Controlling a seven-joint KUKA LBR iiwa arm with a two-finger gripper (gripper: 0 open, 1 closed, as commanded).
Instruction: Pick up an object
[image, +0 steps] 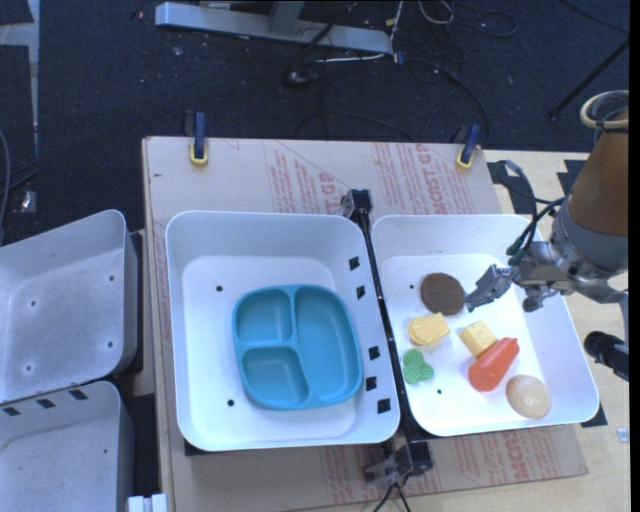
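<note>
Hovering over the right bin (560, 300), the hand (490, 288) hangs just beside the brown cookie (442, 293), with nothing between its fingers; whether they are apart or together I cannot tell from this slant. By my reading this is the approach step: nothing has been lifted yet. Candidates all lie in that bin: the cookie nearest the hand, a yellow cheese wedge (429, 329) and a yellow block (477, 337) below it, a red-orange piece (493, 365) touching the block, a green piece (417, 367) by the divider, and a pale egg-like lump (528, 395) near the front corner. A blue divided tray (296, 346) sits in the left bin (190, 300). Next, the hand would need to centre over one item, likely the cookie, and descend straddling it.
</note>
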